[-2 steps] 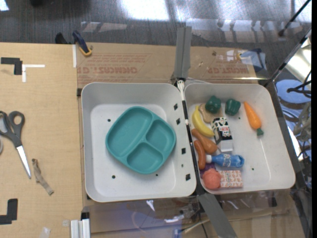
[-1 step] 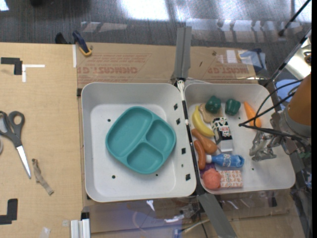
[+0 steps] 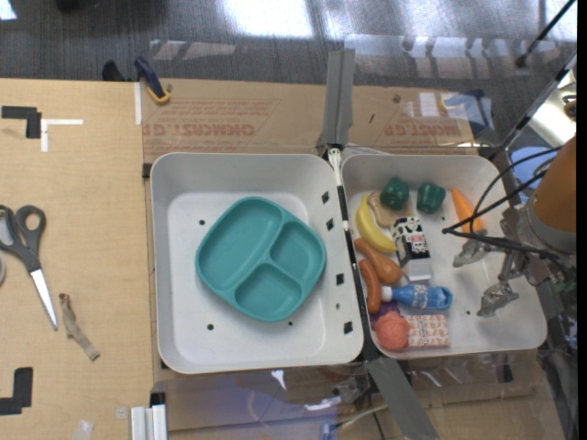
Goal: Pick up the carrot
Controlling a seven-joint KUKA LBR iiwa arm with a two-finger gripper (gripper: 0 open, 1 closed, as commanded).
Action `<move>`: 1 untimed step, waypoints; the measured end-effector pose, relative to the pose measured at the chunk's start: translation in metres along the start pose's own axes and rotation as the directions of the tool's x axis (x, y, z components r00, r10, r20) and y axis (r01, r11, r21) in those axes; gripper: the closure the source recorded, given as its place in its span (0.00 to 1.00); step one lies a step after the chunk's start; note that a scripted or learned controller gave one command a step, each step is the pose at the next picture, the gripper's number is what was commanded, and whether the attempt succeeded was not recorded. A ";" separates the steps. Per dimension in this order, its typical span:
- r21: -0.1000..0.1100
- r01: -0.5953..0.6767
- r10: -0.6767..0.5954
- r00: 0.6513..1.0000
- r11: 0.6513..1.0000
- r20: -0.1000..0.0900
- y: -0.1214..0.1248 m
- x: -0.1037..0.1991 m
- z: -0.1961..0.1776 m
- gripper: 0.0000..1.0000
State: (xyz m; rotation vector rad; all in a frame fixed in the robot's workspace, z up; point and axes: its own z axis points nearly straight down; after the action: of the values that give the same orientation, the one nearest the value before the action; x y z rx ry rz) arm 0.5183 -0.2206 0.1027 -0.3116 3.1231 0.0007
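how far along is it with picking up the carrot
Nothing looks done yet: the orange tapered carrot lies at the far right of the right-hand white bin, beside the two green peppers. In hand: the tool hangs open over bare bin floor, nearer the camera than the carrot, holding nothing. Left: reaching the carrot, gripping and lifting.

You're looking at an evenly bright, soft-lit view, with glare washing out the floor [image 3: 266, 3] at top center. Both white bins [image 3: 174, 246] run near overexposed. Shadows are faint. At right, the arm's orange band [image 3: 559, 195] blurs, and detail is grainy throughout.
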 end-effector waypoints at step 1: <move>0.002 -0.051 0.051 0.999 0.999 0.005 -0.022 -0.108 0.009 0.00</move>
State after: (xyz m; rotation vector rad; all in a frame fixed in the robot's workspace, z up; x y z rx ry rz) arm 0.6288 -0.2203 0.0943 -0.2311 3.1249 -0.0013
